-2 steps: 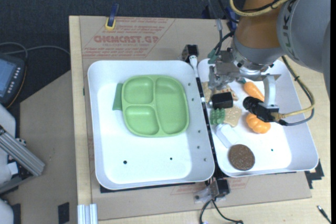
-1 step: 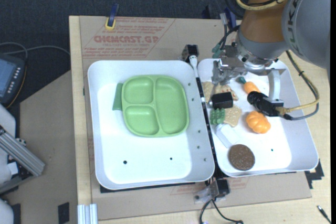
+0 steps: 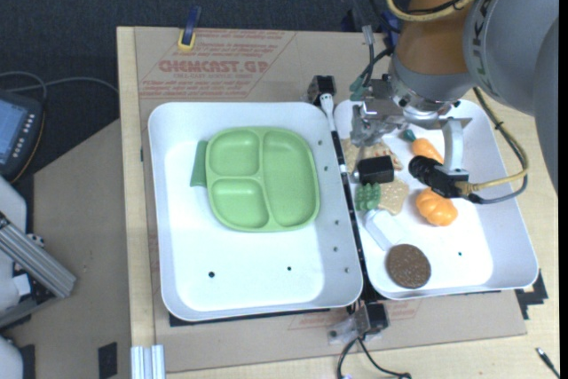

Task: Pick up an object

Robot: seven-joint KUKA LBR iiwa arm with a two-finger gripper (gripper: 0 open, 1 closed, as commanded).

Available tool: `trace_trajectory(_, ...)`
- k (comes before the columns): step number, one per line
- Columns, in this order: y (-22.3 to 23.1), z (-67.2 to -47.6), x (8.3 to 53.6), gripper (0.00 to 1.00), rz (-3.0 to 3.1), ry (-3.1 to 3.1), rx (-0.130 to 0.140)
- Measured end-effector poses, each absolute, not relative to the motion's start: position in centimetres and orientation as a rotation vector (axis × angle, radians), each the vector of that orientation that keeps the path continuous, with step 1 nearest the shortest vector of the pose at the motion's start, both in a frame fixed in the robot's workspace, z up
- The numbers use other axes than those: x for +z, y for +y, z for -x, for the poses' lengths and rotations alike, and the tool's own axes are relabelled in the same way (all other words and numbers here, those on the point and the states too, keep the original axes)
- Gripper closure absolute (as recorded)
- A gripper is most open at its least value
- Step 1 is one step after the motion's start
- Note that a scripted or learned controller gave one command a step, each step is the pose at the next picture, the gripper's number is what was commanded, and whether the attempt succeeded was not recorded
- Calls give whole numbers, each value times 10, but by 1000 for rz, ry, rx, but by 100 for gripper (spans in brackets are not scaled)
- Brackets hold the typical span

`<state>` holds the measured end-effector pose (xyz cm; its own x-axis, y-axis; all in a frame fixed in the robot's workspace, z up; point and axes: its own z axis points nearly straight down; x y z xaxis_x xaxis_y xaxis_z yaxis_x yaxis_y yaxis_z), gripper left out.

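Observation:
My gripper (image 3: pixel 373 127) hangs over the far left part of the right bin (image 3: pixel 506 235), just above a cluster of small things. A black block (image 3: pixel 374 169) lies right below it. Next to the block are a beige cracker-like piece (image 3: pixel 392 196) and a small green piece (image 3: pixel 365 195). An orange carrot-shaped thing (image 3: pixel 425 149) lies to the gripper's right. Nearer the front sit an orange rounded fruit (image 3: pixel 437 208), a white cylinder (image 3: pixel 378 232) and a brown round disc (image 3: pixel 408 265).
The left bin (image 3: pixel 177 262) holds a green divided plate (image 3: pixel 263 178) in its far half. A ridge where the two bins meet runs just left of the gripper. The arm's grey and orange body looms over the right bin's far right corner.

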<state>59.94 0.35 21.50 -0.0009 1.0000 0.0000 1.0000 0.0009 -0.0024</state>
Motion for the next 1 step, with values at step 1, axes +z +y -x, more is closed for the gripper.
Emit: trace_trajectory(1,3,-599,216,100,2221,-2220,1)
